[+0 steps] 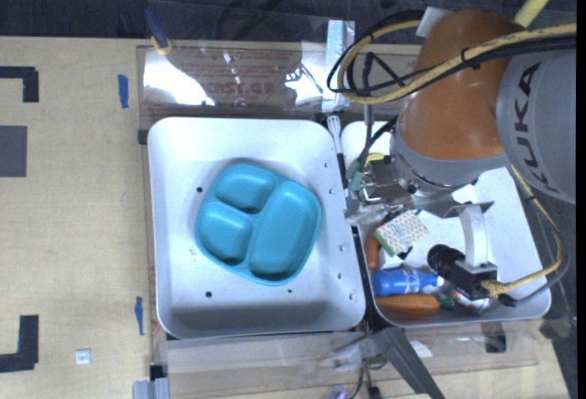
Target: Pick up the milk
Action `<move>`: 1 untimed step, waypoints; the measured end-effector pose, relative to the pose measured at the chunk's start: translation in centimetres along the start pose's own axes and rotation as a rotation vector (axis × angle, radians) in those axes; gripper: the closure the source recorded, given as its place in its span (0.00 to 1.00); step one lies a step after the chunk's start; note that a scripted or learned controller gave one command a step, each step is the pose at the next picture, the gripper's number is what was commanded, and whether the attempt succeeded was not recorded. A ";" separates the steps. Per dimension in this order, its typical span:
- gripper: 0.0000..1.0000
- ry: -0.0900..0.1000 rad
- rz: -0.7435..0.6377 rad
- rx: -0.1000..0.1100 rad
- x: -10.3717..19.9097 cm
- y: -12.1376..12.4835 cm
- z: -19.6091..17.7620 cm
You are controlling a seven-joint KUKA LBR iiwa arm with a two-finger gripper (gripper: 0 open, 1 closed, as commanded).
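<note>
My gripper hangs low over the left part of the right bin, mostly hidden under the orange wrist band. Just below it, a small white carton with coloured speckles lies tilted and seems to touch the gripper's lower end. Nearer the bin's front wall, a blue bottle with a white label lies on its side. I cannot tell which of the two is the milk. Nothing shows clearly between the fingers.
An orange carrot-like piece lies along the right bin's front wall, and a reddish piece sits by its left wall. The left bin holds a blue divided plate. The arm covers the right bin's rear half.
</note>
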State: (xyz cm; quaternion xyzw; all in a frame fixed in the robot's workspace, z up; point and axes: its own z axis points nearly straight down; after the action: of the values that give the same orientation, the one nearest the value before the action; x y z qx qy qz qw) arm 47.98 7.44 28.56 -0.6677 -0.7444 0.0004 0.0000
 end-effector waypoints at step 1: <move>1.00 0.000 -0.047 -0.001 -2.4 -0.2 -11.1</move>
State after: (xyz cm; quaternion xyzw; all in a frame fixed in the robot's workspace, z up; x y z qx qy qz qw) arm 48.01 5.06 39.69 -0.6500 -0.7600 0.0003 -0.0003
